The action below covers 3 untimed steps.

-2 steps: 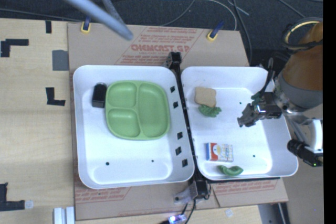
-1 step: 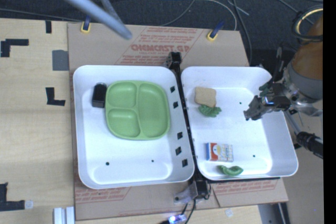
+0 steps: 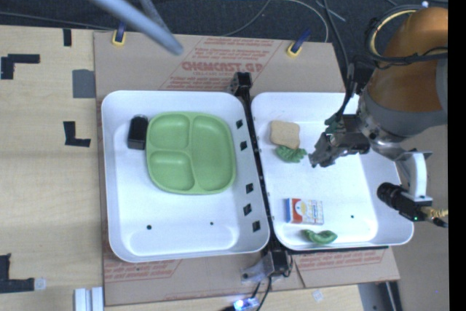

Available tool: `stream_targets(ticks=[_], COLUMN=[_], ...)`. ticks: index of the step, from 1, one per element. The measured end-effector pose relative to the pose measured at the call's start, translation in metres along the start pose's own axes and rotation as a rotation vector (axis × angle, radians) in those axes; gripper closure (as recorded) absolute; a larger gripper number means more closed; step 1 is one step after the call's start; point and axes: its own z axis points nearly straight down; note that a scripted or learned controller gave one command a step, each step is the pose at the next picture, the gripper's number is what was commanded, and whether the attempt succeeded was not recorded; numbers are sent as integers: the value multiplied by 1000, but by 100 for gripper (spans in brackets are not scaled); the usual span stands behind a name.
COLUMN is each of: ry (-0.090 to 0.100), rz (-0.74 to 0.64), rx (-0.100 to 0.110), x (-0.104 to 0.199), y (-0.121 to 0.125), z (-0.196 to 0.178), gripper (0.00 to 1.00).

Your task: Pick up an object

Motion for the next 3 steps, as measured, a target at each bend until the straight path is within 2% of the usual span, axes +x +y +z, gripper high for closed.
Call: stream_targets(ticks=[1,3], ry=[1,0], rz=[0,1], rx=[1,5], x=[54,153], y=[0,-6], z=[6,58], gripper=[100,100])
